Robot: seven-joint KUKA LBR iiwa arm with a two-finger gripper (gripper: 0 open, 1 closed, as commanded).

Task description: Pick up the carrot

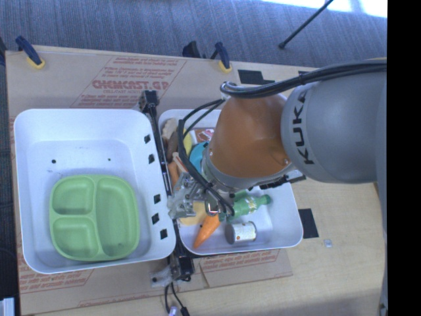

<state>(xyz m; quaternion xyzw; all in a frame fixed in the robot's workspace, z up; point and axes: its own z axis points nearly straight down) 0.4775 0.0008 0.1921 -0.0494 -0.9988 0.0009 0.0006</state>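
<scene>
The orange carrot [206,230] lies tilted in the front part of the right white bin [284,228], its thick end pointing up toward the gripper. My gripper [197,201] hangs low over the bin's left side, just above and to the left of the carrot's upper end. The arm's orange band and grey wrist hide much of the bin behind it.
A green bottle [254,203] and a small pale can [242,233] lie right of the carrot. Yellow and blue items [191,149] show at the bin's back left. The left bin [39,137] holds a green divided plate [95,216]. A clamped divider edge [161,176] separates the bins.
</scene>
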